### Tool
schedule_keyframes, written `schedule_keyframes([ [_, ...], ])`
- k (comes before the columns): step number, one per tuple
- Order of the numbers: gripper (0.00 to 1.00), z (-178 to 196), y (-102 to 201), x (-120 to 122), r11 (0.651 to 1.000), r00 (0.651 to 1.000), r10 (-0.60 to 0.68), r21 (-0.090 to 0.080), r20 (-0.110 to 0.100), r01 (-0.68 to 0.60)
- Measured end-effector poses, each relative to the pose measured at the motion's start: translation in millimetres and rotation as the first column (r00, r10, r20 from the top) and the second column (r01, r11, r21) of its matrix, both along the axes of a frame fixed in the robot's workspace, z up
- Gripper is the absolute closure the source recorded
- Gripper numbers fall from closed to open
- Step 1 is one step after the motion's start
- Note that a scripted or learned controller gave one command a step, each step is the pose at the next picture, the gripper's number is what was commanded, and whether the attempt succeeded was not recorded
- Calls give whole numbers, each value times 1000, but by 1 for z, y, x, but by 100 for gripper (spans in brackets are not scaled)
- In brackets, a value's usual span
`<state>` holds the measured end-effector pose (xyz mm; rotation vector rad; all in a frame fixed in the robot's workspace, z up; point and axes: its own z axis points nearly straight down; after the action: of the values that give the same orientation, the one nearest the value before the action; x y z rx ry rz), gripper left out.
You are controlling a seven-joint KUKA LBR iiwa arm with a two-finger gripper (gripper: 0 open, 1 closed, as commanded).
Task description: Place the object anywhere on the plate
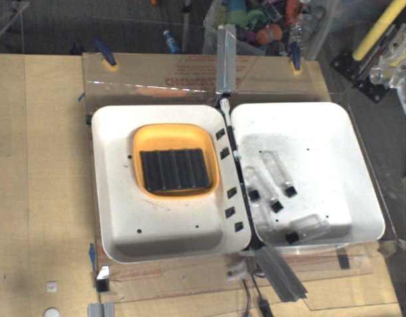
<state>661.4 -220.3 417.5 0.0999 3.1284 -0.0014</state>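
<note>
Looking down on both bins now. The left bin (113, 177) carries the yellow plate (144, 137), sitting a little toward 12 o'clock of the bin's middle. A dark ribbed block (174, 169) lies flat on the plate, square to it and well inside the rim on every side. If that block is my object, I'd judge the placing already done.

Over in the right bin (321, 131) there's a scatter of clear plastic tubes with black caps. One (276, 170) lies near the centre and another (308, 226) down at 5 o'clock, close to the bin's wall. More caps sit toward 8 o'clock, by the divider.

Handling, as I read it: the block looks stiff and fairly light, and the ridges running 12 to 6 should give some bite. I'd take it across the two long ridged sides, at the middle, so it doesn't tip. It lies low in the plate, so I'd have little edge to catch.

The tubes look light, hard and slick, and likely to roll. I'd pinch one across its body near the cap.

Whether my gripper is spread or pressed together, I cannot tell.
</note>
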Motion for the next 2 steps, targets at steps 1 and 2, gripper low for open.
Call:
schedule_keyframes([
  [1,100,-6,0,5,973,973,232,-1,0,-232],
  [2,100,20,0,4,873,873,487,-4,-1,-487],
])
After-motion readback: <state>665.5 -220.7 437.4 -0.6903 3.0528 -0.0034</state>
